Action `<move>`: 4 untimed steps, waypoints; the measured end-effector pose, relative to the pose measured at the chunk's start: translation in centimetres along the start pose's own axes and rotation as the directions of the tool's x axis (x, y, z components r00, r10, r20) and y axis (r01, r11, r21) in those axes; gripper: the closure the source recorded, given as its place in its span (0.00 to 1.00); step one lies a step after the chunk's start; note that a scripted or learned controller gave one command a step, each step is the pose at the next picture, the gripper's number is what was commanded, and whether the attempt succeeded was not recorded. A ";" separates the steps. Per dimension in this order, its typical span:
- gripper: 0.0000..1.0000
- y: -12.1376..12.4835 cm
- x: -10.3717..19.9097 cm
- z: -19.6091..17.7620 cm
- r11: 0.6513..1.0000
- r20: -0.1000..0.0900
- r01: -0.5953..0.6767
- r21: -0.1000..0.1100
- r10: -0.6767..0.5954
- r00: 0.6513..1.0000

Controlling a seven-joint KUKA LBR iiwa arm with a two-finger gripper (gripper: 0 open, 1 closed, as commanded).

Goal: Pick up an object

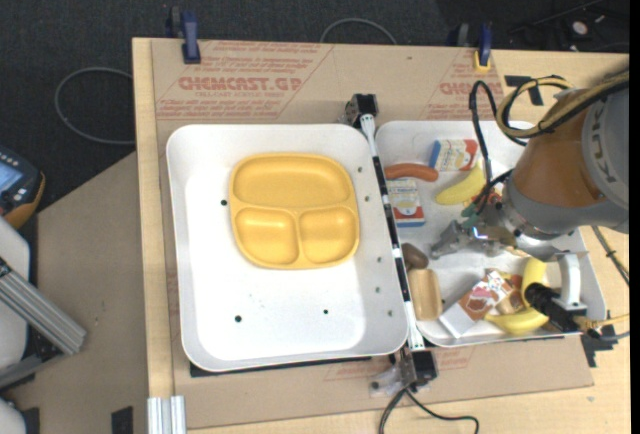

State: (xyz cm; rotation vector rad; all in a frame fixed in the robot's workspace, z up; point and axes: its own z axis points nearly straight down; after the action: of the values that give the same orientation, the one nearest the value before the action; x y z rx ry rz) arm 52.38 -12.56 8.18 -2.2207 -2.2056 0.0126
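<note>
A view from above shows a cardboard-covered bench point(150, 222) bearing two shallow white bins side by side. The left bin point(200, 302) holds a yellow plate with three compartments point(294, 208), lying flat toward its far side. Red print on the cardboard beyond this bin reads "CHEMCAST GP" point(240, 84), with smaller lines beneath that are too fine to read; part of the same print repeats further right. The right bin point(415, 134) is crowded with toy food: a red hot dog sausage point(411, 172) at the far side, a small carton with red and white markings point(405, 203) whose writing cannot be read, a boxed item with blue and red point(455, 155), a yellow banana point(462, 189), a tan bread-like block point(424, 292) at the near left, a red and white packet point(483, 293), and a second banana point(518, 321) at the near edge. The grey arm with its orange band point(555, 177) reaches in from the right, and its gripper point(455, 237) sits low in the middle of this bin, fingers spread apart, with nothing visibly between them. The likely risk is that the fingers close on bare bin floor among the close-packed toys, or nudge a neighbouring item aside instead of catching it. A rounded banana could also slip out of a pinch.
</note>
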 end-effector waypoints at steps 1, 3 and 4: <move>0.00 7.1 -5.6 -3.8 1.000 0.009 0.006 -0.023 -0.006 1.000; 0.00 -4.6 -7.5 -0.2 1.000 0.002 0.004 -0.011 -0.004 1.000; 0.00 -0.3 -5.4 -0.3 1.000 0.004 0.011 -0.018 -0.011 1.000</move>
State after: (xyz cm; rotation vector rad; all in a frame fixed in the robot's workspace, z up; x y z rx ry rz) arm 52.08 -17.93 8.46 -2.2194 -2.2286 -0.0032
